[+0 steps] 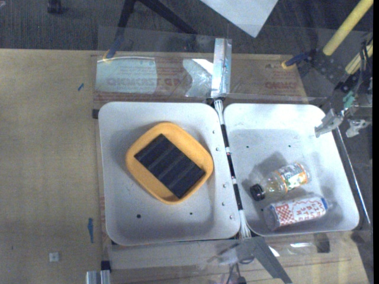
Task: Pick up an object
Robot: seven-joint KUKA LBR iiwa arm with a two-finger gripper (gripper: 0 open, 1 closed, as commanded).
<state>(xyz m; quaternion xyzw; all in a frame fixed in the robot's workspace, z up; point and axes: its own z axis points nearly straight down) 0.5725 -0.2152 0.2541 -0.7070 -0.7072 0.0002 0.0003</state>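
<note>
Two shallow white bins sit side by side in the camera view: the left bin (118, 218) holds a yellow-rimmed tray (169, 161) with a dark ribbed panel set in its top, and the right bin (278, 126) holds a small clear bottle (280, 180) with a black cap, lying on its side, just beside a red-and-white patterned tube (296, 210), also lying flat. Either of the right bin's things looks light; the bottle is probably stiff, smooth and apt to roll, so a grip across its middle, square to its length, seems safest. The tube's wrapper may be slicker. The gripper (334, 120) hangs over the right bin's far right corner, well apart from both, the arm slanting in from the upper right; whether it is spread or closed cannot be told.
</note>
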